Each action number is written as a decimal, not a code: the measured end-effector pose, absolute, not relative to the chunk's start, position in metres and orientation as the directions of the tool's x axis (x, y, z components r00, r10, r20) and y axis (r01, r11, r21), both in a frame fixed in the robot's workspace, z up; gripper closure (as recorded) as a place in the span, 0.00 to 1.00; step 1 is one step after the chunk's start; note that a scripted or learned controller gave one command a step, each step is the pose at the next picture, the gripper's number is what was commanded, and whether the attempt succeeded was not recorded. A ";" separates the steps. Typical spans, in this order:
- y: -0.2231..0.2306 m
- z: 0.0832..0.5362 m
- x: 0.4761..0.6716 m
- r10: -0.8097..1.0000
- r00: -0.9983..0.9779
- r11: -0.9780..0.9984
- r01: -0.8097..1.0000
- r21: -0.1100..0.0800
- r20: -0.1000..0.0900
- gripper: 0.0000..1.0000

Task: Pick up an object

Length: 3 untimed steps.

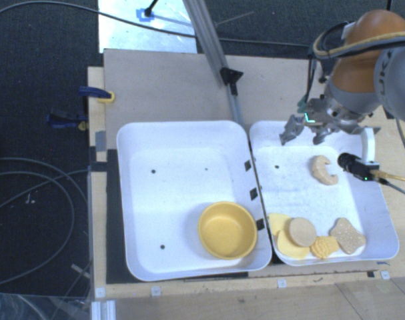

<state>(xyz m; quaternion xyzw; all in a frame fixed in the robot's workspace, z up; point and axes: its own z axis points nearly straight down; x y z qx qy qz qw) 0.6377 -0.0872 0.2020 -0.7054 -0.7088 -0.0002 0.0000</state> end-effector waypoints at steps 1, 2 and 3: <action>-0.087 0.202 0.638 1.000 -0.005 0.005 1.000 0.000 0.000 0.00; -0.087 0.139 0.639 1.000 -0.002 0.002 1.000 -0.004 0.000 0.00; -0.086 0.088 0.638 1.000 -0.001 0.001 1.000 -0.004 0.000 0.00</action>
